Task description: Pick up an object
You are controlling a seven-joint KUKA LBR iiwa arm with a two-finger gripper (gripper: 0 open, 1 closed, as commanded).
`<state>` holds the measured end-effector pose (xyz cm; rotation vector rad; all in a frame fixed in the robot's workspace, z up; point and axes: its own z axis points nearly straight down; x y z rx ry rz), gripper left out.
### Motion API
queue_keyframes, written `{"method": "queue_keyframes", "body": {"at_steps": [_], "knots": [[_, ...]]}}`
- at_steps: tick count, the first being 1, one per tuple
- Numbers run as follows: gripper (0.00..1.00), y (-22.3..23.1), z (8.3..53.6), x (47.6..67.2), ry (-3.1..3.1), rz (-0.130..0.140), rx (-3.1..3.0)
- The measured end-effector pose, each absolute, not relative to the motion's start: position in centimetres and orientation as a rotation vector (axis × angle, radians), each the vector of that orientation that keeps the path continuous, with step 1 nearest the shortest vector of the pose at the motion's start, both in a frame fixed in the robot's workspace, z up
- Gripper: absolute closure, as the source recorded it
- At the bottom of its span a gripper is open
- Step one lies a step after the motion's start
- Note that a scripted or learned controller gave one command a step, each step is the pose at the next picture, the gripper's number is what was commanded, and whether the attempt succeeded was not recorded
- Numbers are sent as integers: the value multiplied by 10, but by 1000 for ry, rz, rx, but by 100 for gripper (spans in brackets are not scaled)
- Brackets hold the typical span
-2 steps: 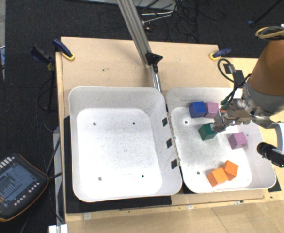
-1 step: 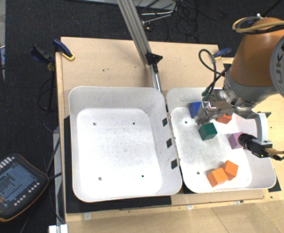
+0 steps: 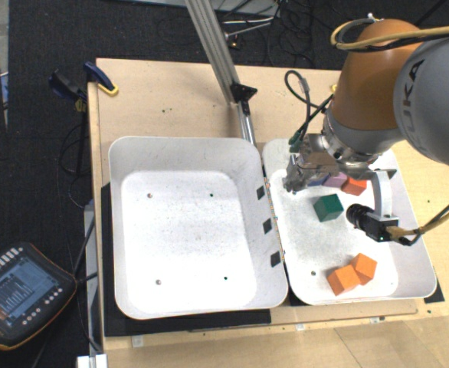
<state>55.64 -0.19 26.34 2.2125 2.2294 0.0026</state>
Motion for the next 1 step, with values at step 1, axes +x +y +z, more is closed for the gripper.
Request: {"method": "queue_keyframes", "body": {"at_steps": [1], "knots": [[100,48,262,585,2228,4,2213]]}}
